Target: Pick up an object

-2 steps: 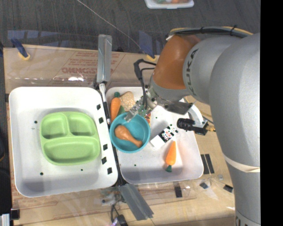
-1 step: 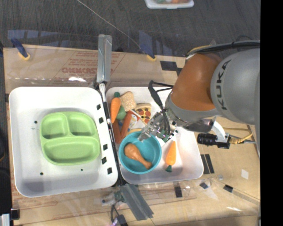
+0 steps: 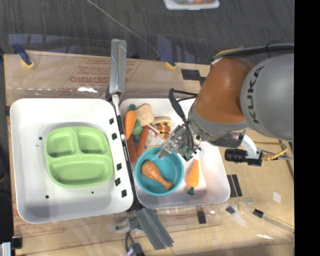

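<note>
Pincer (image 3: 172, 145) angled down-left, at blue bowl (image 3: 172, 172) rim

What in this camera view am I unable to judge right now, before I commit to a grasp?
- Gripper: finger state too small and cluttered to read over the blue bowl.
- Right bin: its upper right part is covered by the arm.
- Pizza slice: partly hidden behind the gripper.
- Tray at the top edge: cut off by the frame.

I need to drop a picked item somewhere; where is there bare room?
Left bin: bare floor rings the green divided plate, widest below it. Right bin is crowded: carrots, blue bowl holding a drumstick, gripper above.
</note>
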{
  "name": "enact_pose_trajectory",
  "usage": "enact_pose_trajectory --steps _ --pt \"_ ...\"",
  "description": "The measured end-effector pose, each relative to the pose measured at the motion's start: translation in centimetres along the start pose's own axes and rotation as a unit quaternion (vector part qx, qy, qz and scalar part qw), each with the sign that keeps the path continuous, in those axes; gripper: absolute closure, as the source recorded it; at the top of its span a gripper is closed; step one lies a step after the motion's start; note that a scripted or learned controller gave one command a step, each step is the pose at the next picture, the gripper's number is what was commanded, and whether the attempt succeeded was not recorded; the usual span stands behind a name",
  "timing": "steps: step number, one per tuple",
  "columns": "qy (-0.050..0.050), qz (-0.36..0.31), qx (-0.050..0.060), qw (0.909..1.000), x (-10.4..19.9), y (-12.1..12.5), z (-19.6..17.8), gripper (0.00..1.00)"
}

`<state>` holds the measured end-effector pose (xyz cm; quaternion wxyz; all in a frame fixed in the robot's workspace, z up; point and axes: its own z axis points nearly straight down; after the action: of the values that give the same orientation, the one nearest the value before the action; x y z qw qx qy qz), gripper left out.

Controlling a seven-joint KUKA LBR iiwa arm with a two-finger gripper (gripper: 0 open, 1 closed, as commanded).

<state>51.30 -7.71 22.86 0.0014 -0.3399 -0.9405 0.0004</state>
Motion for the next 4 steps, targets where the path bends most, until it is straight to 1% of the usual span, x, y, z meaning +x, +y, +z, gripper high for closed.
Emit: enact_pose_trajectory --steps 1,2,3,4 --pt "-0.017 -0.001 -0.005 0.9998 5.3 1.8 2.8 1.0" --pt "-0.001 0.13 -0.001 0.9916 3.4 10.0 1.1 1.0" --pt "0.0 0.169 -0.001 0.9857 13.8 17.2 -2.3 1.0" --pt "0.001 0.302 0.003 0.9533 20.3 20.2 1.4 1.0"
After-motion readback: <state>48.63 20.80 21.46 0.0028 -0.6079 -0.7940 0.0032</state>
